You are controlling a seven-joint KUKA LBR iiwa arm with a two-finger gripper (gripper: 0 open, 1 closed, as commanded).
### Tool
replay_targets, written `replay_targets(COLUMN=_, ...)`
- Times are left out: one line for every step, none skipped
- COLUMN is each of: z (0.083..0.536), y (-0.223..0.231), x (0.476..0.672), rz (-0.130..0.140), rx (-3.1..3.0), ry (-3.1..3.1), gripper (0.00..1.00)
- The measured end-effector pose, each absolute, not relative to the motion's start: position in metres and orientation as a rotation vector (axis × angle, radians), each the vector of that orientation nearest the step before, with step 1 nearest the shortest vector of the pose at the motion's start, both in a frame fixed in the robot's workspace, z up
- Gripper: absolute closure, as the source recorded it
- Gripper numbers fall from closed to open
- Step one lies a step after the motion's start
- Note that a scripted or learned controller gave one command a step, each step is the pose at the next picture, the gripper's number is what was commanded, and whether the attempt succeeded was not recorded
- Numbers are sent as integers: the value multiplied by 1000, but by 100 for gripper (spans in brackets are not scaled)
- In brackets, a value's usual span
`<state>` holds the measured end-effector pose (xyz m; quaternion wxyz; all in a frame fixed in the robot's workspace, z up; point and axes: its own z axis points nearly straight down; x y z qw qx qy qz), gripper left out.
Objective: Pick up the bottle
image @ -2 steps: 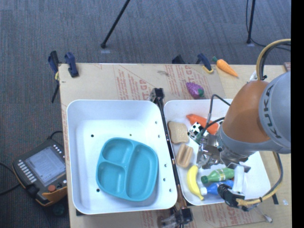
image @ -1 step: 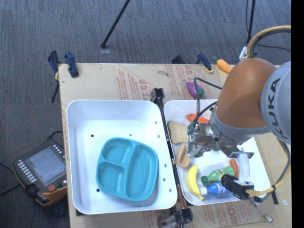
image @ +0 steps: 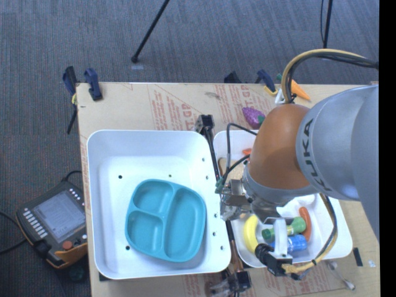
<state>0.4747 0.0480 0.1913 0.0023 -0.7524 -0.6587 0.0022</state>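
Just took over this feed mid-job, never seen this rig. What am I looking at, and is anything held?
One camera looks down at a slant on a bench. The grey and orange robot arm reaches in from the right over the right bin, hiding much of it. Its gripper sits low near that bin's left edge; I cannot tell whether it holds anything. Beside it lie a yellow item, a green and blue item, possibly the bottle, and an orange-red one. The left bin holds a blue divided plate.

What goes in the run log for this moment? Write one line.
arm over right bin | bottle: cannot tell among items under arm | blue plate in left bin | grasp: none visible
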Motion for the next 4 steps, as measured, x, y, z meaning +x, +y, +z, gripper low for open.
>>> replay_targets(z=321, y=51, x=476, rz=1, rx=-2083, ry=-2350, gripper=100)
replay_targets(z=210, y=23, x=475, rz=3, rx=-1739, ry=-2611, gripper=100)
replay_targets(z=272, y=7, x=476, rz=1, rx=-1934, ry=-2474, gripper=100)
replay_targets(z=244, y=45, x=476, rz=3, rx=-1801, ry=-2570, gripper=100)
